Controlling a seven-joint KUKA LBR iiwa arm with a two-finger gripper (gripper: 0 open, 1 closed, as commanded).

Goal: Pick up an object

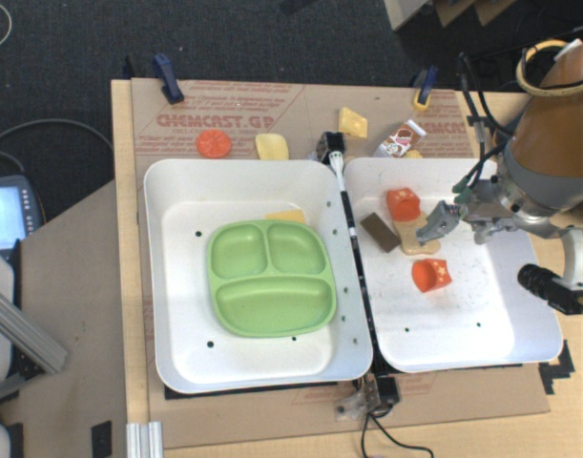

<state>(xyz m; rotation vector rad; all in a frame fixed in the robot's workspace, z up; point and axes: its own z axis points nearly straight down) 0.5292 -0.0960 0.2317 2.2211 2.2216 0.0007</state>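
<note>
The right bin (482, 337) holds a red block (403, 203), a dark brown block (378, 232), a tan flat piece (417, 247) and a small red object with a yellow star (430, 274). My gripper (442, 223) hangs over the middle of this bin, just right of the brown block and the tan piece and above the starred red object. Nothing shows in its grasp. The arm's grey body and orange band hide the bin's far right corner.
A green divided plate (270, 278) lies in the left bin (176, 218), with a yellow piece (286, 217) at its far edge. Behind the bins on the board sit an orange disc (214, 143), two yellow pieces (271, 146) (352, 122) and a small carton (399, 141).
</note>
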